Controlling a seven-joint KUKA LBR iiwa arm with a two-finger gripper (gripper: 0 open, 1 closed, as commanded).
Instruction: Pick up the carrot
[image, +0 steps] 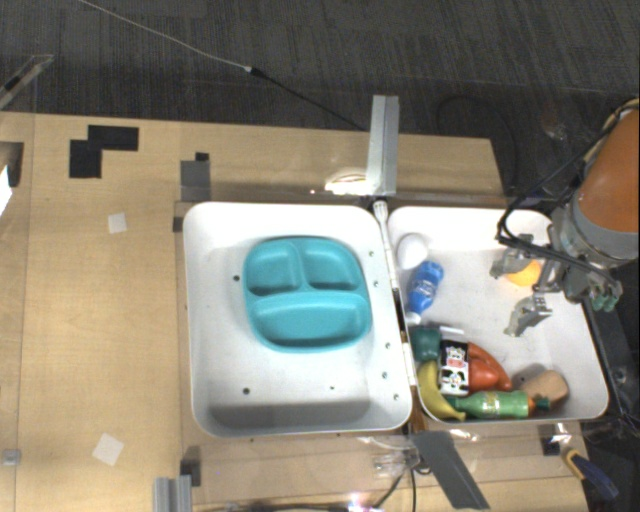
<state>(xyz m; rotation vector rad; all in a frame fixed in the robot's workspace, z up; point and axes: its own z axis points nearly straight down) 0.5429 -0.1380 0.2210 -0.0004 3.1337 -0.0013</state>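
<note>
The carrot (486, 371) is an orange-red piece lying near the front of the right bin (470, 235). It sits among other items, with a black-and-white box (455, 366) against its left end and a green bottle (496, 404) just in front of it. My gripper (521, 295) hangs over the right part of that bin, behind and to the right of the carrot and apart from it. A small yellow-orange thing (523, 273) shows right at the gripper; I cannot tell whether it is held.
The left bin (215, 330) holds a teal divided plate (305, 292). In the right bin there are also a blue bottle with a white cap (420, 275), a banana (434, 394), a dark green item (426, 343) and a tan item (546, 385). A metal post (384, 145) stands behind the bins.
</note>
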